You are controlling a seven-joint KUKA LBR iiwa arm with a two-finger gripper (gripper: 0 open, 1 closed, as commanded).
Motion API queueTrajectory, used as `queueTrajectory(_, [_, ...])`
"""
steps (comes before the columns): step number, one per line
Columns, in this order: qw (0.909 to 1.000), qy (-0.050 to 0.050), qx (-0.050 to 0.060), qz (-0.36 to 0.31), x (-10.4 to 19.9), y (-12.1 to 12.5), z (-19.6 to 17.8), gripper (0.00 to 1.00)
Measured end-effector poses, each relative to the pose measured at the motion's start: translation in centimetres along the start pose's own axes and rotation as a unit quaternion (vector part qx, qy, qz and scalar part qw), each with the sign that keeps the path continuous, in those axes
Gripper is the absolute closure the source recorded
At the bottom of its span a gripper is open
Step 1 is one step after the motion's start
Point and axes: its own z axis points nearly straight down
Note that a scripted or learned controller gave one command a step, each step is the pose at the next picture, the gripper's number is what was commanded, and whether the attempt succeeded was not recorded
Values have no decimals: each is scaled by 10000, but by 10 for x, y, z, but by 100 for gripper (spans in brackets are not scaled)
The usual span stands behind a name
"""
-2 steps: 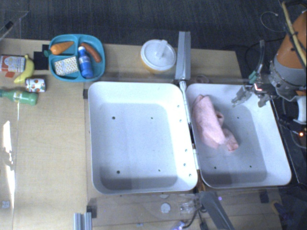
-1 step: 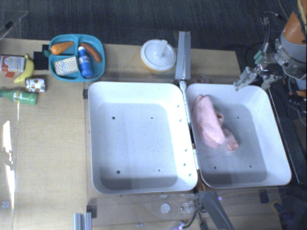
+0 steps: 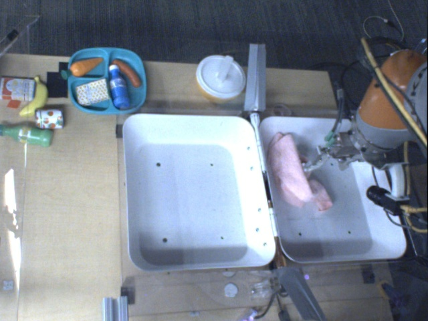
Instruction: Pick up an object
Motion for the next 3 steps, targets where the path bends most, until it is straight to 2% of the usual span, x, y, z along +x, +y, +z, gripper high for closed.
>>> queueTrajectory(1, [10000,-1,-9,-1,0,1,-1,0])
queueTrajectory(2, [10000,-5,-29,-15,1,2,-12,100])
queueTrajectory(3, [10000,-5,-29,-15,1,2,-12,0])
